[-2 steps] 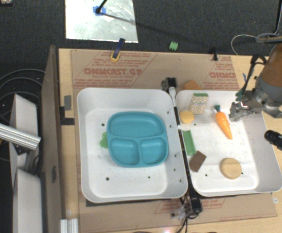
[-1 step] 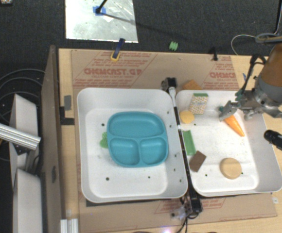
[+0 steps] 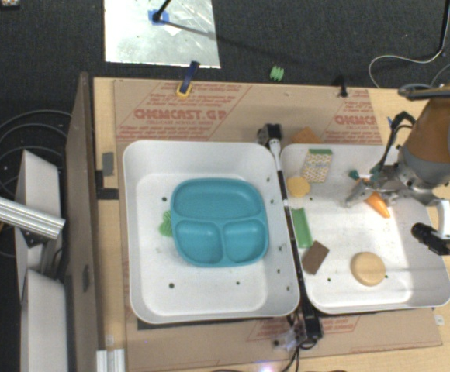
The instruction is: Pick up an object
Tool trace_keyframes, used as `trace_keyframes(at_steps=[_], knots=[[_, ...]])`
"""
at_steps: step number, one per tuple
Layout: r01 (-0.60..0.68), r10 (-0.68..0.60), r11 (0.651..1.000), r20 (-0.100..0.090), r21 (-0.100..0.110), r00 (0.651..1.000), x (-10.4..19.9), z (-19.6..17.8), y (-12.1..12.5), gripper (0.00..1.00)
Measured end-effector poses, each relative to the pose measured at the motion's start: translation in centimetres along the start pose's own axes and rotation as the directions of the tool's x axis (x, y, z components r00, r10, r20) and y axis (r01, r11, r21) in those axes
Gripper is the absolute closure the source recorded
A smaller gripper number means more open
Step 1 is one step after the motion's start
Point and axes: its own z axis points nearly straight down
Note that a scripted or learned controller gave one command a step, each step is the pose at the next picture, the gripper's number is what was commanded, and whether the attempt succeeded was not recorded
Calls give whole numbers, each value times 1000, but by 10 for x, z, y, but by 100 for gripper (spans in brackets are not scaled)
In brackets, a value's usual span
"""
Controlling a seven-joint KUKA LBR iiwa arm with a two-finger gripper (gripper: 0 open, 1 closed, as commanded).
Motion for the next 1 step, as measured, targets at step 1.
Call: trace_keyframes(at_steps=[1], knots=[[4, -4, 1000, 0, -6, 1000, 2, -17, 2, 100]])
